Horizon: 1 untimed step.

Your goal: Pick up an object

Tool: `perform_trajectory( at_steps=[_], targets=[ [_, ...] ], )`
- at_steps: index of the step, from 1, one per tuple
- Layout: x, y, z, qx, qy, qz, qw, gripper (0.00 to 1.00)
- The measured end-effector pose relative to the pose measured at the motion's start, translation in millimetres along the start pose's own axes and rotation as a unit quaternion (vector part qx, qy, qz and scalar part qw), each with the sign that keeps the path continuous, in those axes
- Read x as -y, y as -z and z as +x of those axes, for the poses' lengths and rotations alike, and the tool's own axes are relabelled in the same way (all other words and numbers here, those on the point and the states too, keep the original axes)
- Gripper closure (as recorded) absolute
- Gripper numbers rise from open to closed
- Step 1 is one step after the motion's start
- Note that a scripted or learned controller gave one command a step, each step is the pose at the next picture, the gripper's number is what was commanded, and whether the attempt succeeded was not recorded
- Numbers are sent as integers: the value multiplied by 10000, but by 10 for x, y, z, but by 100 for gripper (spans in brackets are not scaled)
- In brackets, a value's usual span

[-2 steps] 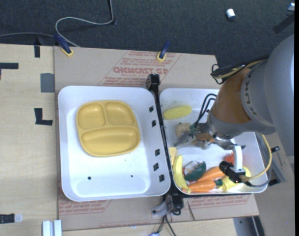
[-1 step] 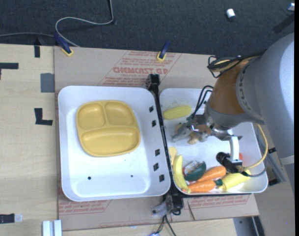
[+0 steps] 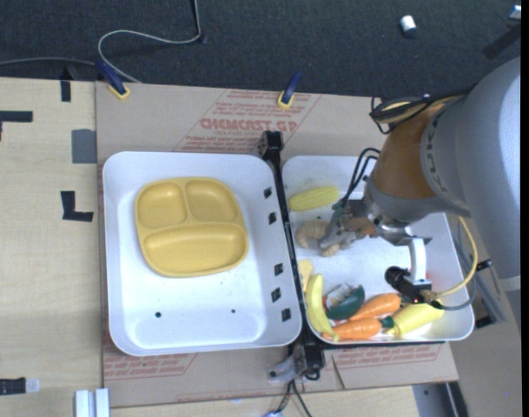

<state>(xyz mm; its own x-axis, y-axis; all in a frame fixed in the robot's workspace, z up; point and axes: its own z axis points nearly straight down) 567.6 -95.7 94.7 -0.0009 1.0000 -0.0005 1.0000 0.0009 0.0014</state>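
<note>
My gripper point(image 3: 340, 230) reaches down into the right bin point(image 3: 446, 233) at its left middle. It sits right over a small tan lumpy object point(image 3: 314, 235), touching or nearly touching it. The arm hides part of that object. A yellow corn cob point(image 3: 314, 199) lies just behind the gripper. At the bin's front lie a banana point(image 3: 314, 300), an orange carrot point(image 3: 368, 309), a dark green item point(image 3: 347, 300) and a yellow fruit-like piece point(image 3: 418, 317).
The left bin point(image 3: 125, 259) holds a yellow divided plate point(image 3: 192, 226) toward its back. A black divider point(image 3: 280, 233) runs between the bins. The arm's grey body and orange band point(image 3: 403, 159) cover the right bin's back right. Cables lie on the dark floor behind.
</note>
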Motion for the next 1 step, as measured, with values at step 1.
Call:
perform_trajectory(
  at_steps=[1],
  targets=[
    [109,1499,593,-3,5,-2,10000,100]
  ],
)
